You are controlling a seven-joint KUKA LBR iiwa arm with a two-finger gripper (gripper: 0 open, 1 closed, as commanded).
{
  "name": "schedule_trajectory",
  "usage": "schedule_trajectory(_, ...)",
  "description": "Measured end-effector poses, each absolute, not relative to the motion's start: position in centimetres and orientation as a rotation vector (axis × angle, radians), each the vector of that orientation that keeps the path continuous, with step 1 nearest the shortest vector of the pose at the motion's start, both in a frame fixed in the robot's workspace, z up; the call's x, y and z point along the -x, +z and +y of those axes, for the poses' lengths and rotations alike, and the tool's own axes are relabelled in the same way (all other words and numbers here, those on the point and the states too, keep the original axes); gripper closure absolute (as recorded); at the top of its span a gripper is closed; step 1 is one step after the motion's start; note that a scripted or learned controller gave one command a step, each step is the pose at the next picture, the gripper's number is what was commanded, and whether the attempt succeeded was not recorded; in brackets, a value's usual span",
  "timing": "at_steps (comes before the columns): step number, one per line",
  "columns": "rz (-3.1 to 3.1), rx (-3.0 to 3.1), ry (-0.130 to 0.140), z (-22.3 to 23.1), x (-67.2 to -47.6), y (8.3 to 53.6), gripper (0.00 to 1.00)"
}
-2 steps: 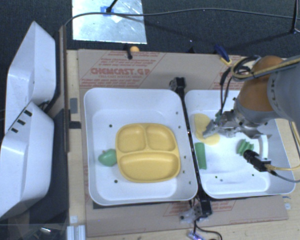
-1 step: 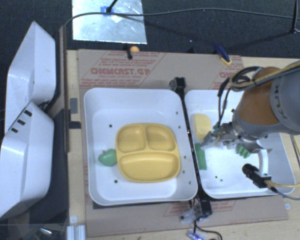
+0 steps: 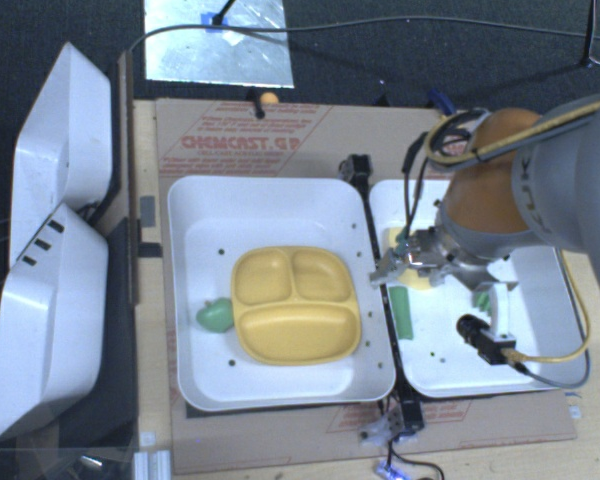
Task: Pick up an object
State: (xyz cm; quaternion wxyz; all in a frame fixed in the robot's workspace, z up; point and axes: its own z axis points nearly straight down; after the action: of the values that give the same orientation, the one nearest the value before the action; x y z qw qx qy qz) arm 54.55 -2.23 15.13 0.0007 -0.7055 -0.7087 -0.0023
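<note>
overhead view, two white bins side by side. the arm (image 3: 540, 188) reaches in from the right and bends down over the right bin (image 3: 540, 373), its gripper (image 3: 412, 266) low by the bin's left wall. this looks like the reaching step, nothing held. a green stick (image 3: 401, 312) lies just below the gripper, a pale yellow piece (image 3: 394, 238) beside it. i cannot tell how the jaws stand. next likely calls for lowering onto the stick and closing. the left bin (image 3: 280, 193) holds a yellow divided plate (image 3: 295, 301) and a green lump (image 3: 216, 315).

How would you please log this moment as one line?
arm: over right bin | green stick: right bin, left edge | yellow tray, green piece: left bin
</note>
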Motion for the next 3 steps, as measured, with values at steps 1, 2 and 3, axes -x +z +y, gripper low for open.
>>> schedule_trajectory(1, -2.23, 2.204, -0.015, -1.68, -54.59, 16.16, 1.0)
schedule_trajectory(2, -2.232, 2.203, -0.016, -1.61, -54.62, 17.16, 1.0)
schedule_trajectory(3, -2.231, 2.203, -0.015, -1.62, -54.61, 17.13, 0.0)
